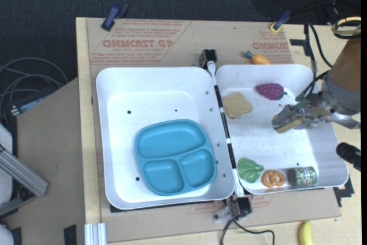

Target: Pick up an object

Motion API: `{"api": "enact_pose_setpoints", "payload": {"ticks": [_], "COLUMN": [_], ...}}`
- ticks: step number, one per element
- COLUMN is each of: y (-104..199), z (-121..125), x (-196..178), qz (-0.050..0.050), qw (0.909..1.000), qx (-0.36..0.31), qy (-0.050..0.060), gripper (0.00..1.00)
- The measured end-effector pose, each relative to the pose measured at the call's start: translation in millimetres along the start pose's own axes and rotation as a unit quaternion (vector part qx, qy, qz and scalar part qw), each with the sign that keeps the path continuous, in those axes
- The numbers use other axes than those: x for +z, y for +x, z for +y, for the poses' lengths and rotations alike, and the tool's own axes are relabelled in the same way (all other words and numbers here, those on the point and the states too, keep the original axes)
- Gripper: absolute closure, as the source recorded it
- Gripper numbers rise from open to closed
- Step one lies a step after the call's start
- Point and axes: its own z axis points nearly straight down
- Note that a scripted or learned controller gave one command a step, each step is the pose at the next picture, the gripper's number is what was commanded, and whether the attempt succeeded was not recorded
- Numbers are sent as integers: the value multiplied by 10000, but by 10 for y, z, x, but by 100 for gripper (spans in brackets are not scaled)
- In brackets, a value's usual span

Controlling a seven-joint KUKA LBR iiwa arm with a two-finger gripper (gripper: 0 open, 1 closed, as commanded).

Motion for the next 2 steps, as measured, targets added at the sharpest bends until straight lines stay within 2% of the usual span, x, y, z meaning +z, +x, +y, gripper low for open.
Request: {"api": "enact_pose_setpoints", "payload": {"ticks": [1,2], "y": [-539,-740], "z": [423,826], "x": [392,1159], "qz": [-10,30], "qw": [10000,10000], "qx": [7,-19], "qy": [-4,2], "gripper": [0,0]}}
